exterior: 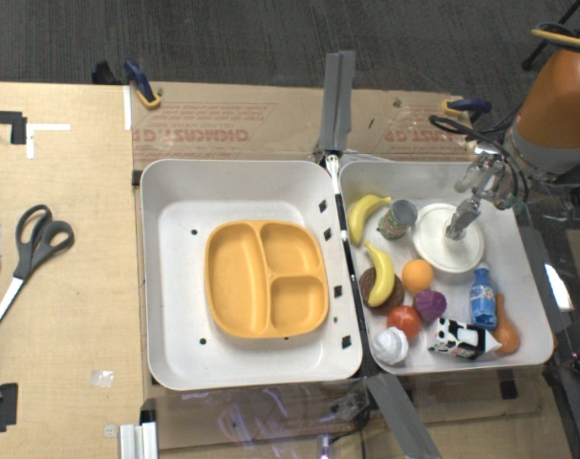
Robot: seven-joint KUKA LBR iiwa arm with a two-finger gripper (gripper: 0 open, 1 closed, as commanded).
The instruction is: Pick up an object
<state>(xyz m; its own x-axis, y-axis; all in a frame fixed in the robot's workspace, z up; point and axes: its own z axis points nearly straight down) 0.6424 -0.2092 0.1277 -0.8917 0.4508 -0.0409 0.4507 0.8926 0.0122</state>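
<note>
Poised over round white ceramic-looking saucer in right bin: grey two-finger gripper, fingers' state impossible to tell. Likely rigid, slippery, breakable; best gripped at rim.

The gripper hangs over a white bowl in the right bin. Left of it stand a can and two bananas. Below it lie an orange and a blue bottle. Far left sits a yellow tray.
</note>
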